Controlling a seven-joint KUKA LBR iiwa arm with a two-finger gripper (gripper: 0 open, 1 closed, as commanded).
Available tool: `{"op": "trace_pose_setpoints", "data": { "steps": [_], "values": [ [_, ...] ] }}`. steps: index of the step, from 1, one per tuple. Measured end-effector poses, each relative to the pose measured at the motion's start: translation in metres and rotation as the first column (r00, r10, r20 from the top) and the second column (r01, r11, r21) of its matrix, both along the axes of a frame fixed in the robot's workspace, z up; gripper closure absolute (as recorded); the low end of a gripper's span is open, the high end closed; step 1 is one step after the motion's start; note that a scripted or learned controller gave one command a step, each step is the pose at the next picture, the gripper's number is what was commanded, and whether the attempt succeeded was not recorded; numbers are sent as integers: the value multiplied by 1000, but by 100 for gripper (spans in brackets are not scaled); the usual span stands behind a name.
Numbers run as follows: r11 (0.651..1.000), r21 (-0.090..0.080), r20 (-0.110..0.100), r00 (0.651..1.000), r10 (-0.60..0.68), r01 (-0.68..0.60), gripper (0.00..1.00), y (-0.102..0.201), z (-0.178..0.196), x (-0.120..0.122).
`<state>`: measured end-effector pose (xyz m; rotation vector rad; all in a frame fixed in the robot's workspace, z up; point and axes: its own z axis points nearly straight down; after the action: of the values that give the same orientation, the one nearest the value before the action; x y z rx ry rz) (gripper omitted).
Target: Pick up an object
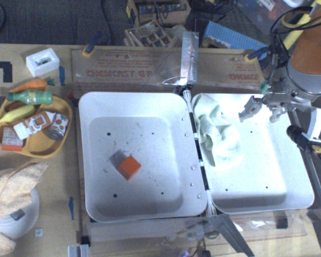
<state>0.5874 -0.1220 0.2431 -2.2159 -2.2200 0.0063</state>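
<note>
My gripper hangs empty, fingers apart, over the right white bin, beside a crumpled pale-green cloth. The small orange block sits well apart in the left white bin. Closing here, I risk pinching only a loose fold that slips.

The bench is seen as a light wooden surface on which two shallow white bins are set side by side, their inner rims touching. The left bin is placed near the middle of the surface and the right bin beside it. Behind both bins a clear plastic sheet with red lettering is laid flat. At the left edge a yellow bowl filled with toy food items is found, and a small white box is set behind it. A pale beige cloth is spread at the near left corner, with a white rounded object lying against it.
</note>
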Motion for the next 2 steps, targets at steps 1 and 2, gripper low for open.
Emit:
{"op": "trace_pose_setpoints", "data": {
  "steps": [1,2],
  "values": [
    [1000,0,0,1000,7,-7,0,7,-93,29],
    [997,-2,6,997,72,-72,0,-43,-47,18]
  ]
}}
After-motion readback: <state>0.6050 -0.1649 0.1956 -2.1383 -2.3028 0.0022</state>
